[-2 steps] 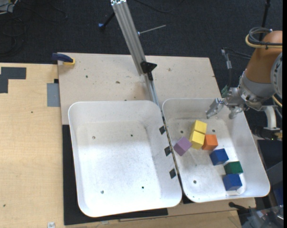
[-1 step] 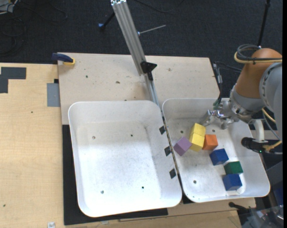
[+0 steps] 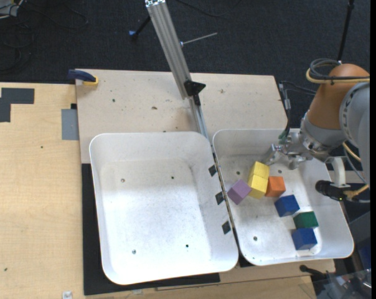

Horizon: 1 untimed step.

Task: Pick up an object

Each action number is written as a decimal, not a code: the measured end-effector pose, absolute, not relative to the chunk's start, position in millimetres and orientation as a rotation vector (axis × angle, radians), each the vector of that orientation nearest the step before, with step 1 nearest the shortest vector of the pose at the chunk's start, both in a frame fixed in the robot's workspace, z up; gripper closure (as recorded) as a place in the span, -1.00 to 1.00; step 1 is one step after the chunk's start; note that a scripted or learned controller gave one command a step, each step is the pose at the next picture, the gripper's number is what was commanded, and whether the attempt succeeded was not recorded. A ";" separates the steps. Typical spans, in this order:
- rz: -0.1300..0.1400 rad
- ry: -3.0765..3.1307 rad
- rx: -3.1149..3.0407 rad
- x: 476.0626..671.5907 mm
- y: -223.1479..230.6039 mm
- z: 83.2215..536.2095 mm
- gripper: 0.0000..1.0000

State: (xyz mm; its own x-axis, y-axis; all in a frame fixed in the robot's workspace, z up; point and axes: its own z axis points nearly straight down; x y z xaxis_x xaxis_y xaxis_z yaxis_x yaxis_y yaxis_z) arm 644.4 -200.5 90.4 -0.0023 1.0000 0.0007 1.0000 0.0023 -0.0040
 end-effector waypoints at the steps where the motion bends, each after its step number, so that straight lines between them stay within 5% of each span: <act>1: 0.004 -2.224 -2.215 644.8 -200.6 100.9 1.00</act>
State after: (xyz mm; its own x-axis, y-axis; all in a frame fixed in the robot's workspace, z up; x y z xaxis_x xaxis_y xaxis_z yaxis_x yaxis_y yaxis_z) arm 644.8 -200.6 100.9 -0.0037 1.0000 0.0001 1.0000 0.0037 -0.0037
